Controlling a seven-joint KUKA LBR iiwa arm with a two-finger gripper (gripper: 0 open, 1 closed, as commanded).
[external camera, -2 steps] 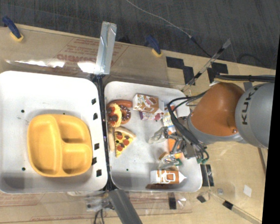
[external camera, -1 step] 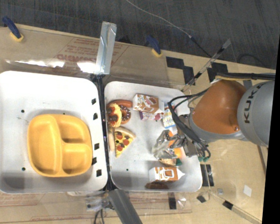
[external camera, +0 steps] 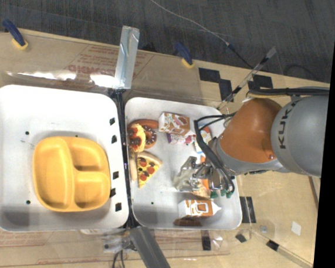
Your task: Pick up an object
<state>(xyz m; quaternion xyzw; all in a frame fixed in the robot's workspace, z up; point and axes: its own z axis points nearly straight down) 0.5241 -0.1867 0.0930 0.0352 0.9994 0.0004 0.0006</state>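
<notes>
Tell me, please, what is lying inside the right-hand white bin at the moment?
The right bin holds a pizza slice, a donut, a snack packet and a small carton. The gripper and arm cover its right side.

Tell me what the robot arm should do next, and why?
Probably lower a little and close on something. The gripper sits low in the right bin, near the orange carton, with nothing visibly held. The pizza slice lies further left.
</notes>
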